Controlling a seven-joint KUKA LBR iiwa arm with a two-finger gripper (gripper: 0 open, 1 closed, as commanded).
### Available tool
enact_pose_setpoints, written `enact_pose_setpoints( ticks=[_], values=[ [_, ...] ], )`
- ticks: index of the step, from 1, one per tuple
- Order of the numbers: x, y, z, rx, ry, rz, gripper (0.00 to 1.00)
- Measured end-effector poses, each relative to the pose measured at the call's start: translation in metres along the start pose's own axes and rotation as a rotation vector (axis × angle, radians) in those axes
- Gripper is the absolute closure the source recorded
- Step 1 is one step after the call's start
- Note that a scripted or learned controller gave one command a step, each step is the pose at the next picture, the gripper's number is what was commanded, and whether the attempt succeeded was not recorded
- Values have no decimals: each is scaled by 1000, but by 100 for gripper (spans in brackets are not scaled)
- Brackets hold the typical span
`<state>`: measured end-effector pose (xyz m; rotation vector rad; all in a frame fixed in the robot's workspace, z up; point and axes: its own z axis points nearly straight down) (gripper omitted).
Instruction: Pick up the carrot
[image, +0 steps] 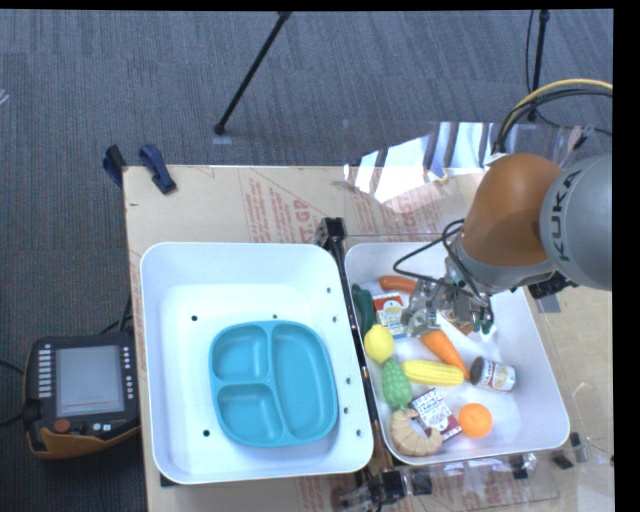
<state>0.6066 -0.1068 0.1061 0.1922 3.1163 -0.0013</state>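
Note:
The carrot is a short orange cone lying in the right bin, slanted toward the lower right, just above a yellow corn cob. My gripper hangs over the bin's upper middle, just above and to the left of the carrot's thick end. Its metal fingers point down toward the bin floor, and nothing shows between them. The arm's orange band sits above it at the right.
The right bin also holds a lemon, a green vegetable, a small jar, an orange, a pretzel-like bread, a red sausage and small packets. The left bin holds a blue divided plate.

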Motion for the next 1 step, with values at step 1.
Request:
enact_pose_setpoints(
  ticks=[1],
  values=[
    [60, -25, -35, 2, 20, 292, 100]
  ],
)
